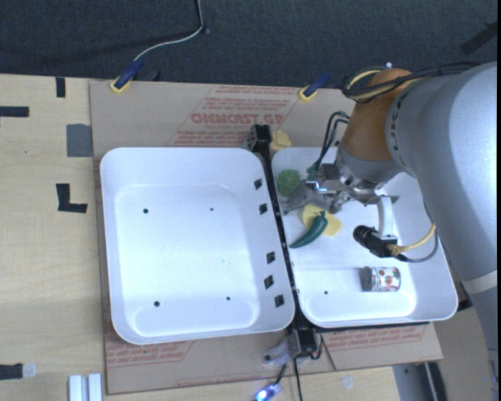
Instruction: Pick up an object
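Arm (459, 140) cut off by frame's right edge, hides right bin's (351, 307) upper right part. Gripper (338, 192) fingertips too small to tell. Small can's (380, 279) label unreadable.

left bin (117, 174) | cardboard sheet (225, 115) | blue clamps (125, 78)

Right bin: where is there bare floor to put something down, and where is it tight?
In the right bin, bare floor lies along the near edge, left of the small can. Crowded: the far left corner, where the claw hangs over the green ball, yellow piece and green pepper.
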`<state>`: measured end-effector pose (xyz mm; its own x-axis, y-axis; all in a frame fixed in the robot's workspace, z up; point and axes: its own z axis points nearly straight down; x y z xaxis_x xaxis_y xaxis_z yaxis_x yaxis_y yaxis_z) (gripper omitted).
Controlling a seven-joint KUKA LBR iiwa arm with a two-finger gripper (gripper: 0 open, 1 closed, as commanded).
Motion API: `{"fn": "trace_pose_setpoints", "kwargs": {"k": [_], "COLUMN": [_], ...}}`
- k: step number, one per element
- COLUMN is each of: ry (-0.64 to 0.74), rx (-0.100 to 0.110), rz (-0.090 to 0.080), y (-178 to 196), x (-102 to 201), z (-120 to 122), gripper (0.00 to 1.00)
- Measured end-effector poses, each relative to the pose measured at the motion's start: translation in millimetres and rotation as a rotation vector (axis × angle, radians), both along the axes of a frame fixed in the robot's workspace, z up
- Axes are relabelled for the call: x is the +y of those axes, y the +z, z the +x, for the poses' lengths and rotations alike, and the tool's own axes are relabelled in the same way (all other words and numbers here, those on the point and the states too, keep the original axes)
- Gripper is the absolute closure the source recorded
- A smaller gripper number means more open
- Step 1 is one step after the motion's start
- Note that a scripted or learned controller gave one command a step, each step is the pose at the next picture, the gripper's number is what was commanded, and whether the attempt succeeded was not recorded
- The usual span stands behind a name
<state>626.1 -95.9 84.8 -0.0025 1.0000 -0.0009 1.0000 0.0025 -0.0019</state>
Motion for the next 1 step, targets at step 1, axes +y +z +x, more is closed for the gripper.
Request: {"fn": "trace_pose_setpoints", "kwargs": {"k": [1], "ry": [0.0], "rx": [-0.001], "rz": [0.0], "y": [9.8], "x": [-0.6], "z": [1.0], "gripper": [1.0]}}
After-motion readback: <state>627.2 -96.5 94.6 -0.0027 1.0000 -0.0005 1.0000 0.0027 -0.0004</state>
